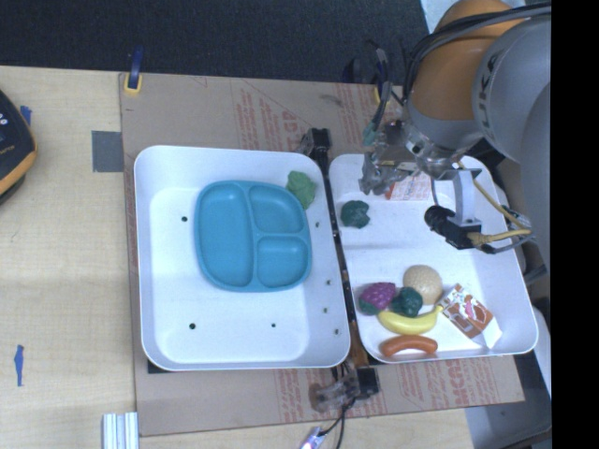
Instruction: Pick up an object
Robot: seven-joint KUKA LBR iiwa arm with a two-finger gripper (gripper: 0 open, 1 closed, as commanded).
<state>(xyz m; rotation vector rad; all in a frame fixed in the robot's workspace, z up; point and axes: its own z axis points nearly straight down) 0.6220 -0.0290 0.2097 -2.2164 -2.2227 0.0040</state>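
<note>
Up near the back of the right bin [524,279], the pincer [379,178] hung just over the white floor. Its fingers were small and dark in the picture, so I could not tell how far apart they were, and nothing could be seen between them. A white card with red print [409,190] lay just beside the pincer. A little in front of it sat a dark green lump [355,214], close by but not touching. The grey arm [510,73], with its orange band [449,59], came in from the right and bent down over that back part of the bin.

At the front of the same bin, more toys lay bunched together. A purple bunch of grapes [377,296] sat next to a dark teal piece [407,301], and a pale round ball [423,282] sat just behind them. A yellow banana [409,322] curved under them, and an orange-red sausage [408,346] lay in front of it, near the front wall. A small red and white packet [465,312] lay to the right.

The left bin [154,279] held a blue tray with three parts [253,235]. A green leafy piece [301,188] rested at the tray's far right corner.
</note>
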